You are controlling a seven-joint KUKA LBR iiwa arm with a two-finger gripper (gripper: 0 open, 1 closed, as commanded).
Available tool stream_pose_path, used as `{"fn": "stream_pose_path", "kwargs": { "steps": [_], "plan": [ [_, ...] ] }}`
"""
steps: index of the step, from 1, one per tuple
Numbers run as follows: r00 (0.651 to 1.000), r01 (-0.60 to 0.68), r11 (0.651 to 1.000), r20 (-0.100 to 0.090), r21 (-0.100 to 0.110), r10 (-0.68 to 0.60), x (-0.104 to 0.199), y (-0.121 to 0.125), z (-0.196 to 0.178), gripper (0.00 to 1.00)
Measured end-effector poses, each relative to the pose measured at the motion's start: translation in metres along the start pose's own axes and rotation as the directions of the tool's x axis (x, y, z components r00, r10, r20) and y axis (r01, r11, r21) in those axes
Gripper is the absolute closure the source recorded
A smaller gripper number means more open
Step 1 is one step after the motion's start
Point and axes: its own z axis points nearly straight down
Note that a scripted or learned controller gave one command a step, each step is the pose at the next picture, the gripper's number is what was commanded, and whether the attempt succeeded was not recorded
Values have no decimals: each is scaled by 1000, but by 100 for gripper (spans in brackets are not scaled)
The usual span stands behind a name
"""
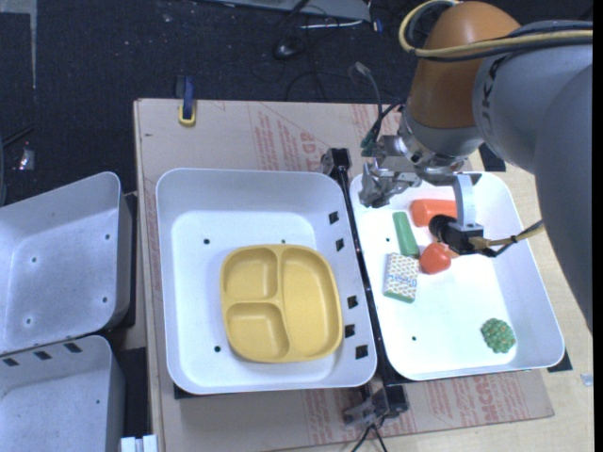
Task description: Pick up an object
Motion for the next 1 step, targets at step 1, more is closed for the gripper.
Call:
{"fn": "stream_pose_path", "kwargs": {
  "steps": [1],
  "plan": [
    [1000,0,1000,0,-3,0,51,1,-12,100]
  ]
}}
